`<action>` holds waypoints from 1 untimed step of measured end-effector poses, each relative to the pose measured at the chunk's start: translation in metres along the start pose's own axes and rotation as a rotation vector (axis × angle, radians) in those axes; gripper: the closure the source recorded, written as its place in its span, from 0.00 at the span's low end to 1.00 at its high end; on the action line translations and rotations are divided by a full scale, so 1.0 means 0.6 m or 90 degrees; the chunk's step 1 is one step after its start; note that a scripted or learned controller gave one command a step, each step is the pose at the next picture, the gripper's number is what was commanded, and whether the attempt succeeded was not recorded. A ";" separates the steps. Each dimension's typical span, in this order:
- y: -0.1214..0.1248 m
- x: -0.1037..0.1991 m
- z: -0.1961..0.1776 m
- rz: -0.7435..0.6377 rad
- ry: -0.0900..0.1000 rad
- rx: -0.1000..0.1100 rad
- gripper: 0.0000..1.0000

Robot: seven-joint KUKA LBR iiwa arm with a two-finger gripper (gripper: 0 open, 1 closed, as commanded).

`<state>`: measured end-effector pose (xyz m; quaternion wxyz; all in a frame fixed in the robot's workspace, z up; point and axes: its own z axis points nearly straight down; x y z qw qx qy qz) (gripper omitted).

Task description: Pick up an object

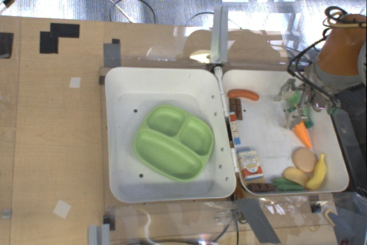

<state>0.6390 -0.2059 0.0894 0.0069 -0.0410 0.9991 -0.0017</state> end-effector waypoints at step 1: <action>0.022 0.056 0.001 0.092 0.002 -0.001 0.00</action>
